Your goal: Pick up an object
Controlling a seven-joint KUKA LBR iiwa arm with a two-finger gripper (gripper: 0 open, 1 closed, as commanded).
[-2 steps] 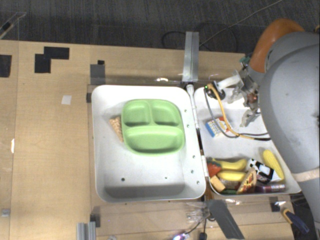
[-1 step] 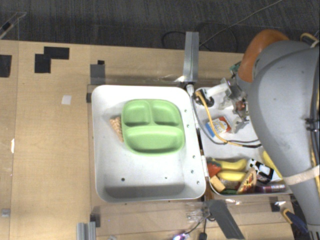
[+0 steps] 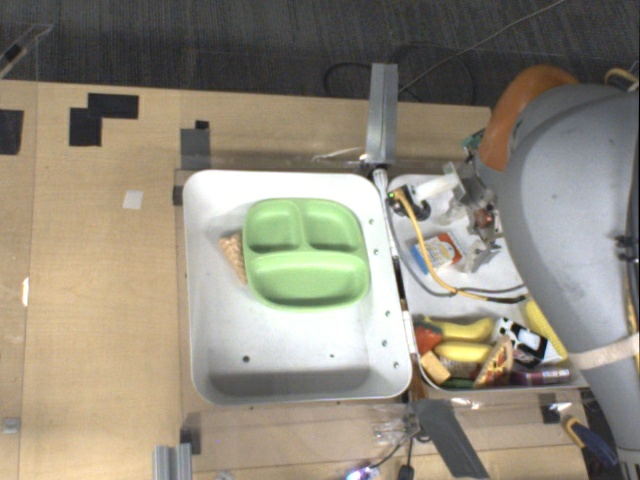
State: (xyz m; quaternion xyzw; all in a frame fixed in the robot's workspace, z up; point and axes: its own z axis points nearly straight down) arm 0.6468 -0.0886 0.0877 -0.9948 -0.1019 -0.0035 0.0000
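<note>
Right bin (image 3: 420,268), at my 3 o'clock: bananas (image 3: 465,340) and small toys piled at its near end. Gripper (image 3: 478,223) sits low over its far half, presumably hunting a target; I cannot tell its finger state. Left bin (image 3: 290,368), 9 o'clock: green divided plate (image 3: 303,253).

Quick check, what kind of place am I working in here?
Probably a robotics lab bench: two white bins on a wooden bench, a green divided tray, toy food, and loose cables.
</note>
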